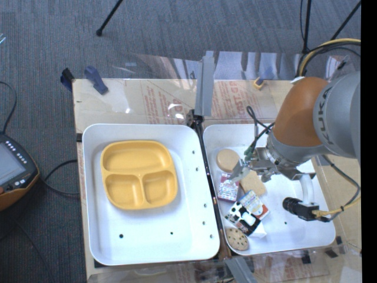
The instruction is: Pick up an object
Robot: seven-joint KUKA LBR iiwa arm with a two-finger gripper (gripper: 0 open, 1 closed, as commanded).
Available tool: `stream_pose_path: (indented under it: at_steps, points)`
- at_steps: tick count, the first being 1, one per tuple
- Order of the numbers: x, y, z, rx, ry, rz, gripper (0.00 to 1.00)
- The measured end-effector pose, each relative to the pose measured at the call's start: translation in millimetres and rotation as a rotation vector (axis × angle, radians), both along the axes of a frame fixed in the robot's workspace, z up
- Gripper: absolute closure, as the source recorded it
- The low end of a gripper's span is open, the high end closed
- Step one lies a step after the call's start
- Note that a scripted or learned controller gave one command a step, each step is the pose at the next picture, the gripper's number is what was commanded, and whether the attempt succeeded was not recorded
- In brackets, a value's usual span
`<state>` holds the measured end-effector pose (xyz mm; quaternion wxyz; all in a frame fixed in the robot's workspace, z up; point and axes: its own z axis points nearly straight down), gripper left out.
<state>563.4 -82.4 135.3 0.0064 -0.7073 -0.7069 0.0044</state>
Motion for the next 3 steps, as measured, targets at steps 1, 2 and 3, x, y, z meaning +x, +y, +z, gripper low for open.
stream_pose_path:
  at_steps: [1, 2, 3]
  points:
    - [44.8, -1.8, -46.5, -0.002, -0.017, 0.005, 0.00]
    - [44.3, -3.3, -37.1, 0.000, -0.015, -0.001, 1.00]
    - [43.9, -3.7, -37.7, 0.000, -0.014, -0.003, 0.00]
